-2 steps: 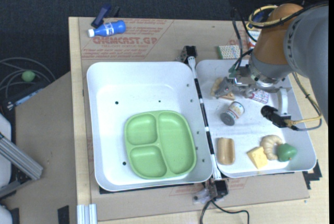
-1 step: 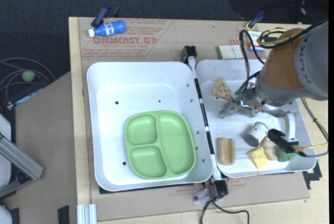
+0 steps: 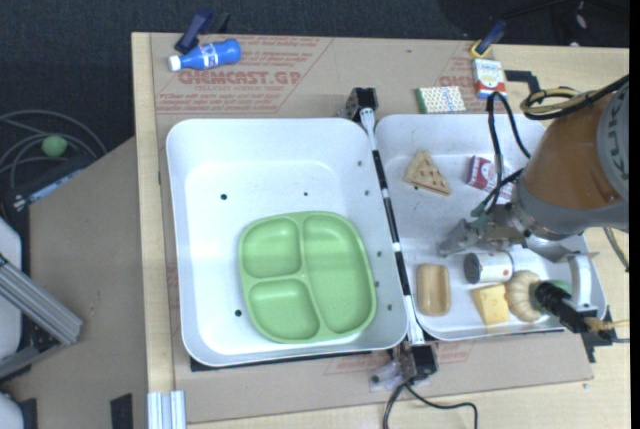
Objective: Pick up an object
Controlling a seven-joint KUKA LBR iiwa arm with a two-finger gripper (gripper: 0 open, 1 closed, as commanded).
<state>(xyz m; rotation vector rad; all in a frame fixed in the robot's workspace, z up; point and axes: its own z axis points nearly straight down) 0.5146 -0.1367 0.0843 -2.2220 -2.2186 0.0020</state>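
The arm point(image 3: 575, 172) reaches into the right bin point(image 3: 400, 132) from the right side, and its gripper point(image 3: 478, 235) hangs low near the middle of this bin. The step in hand seems to be the approach to an object, not yet the lift. I judge this because nothing is visible between the metal parts of the tool.

Several things lie close to it. A small white cylinder point(image 3: 487, 268) is just below the gripper, a tan bread piece point(image 3: 433, 288) is beside the cylinder on the left, and a yellow block point(image 3: 490, 303) and a round pale bun point(image 3: 523, 292) lie near the front wall. A triangle cracker point(image 3: 427, 174) and a small red and white packet point(image 3: 481, 172) lie further back. The left bin point(image 3: 200, 177) holds a green divided plate point(image 3: 304, 275).

For the next move, the tool probably needs to come down exactly over one object, perhaps the cylinder, and close on it without pushing the neighbours.

Whether the tool is spread or pressed together, I cannot tell; its end is a grey shape mixed with shadow. The wrist covers part of the right bin, so more objects may lie under it. The dark thing at the front right corner is also hard to name.
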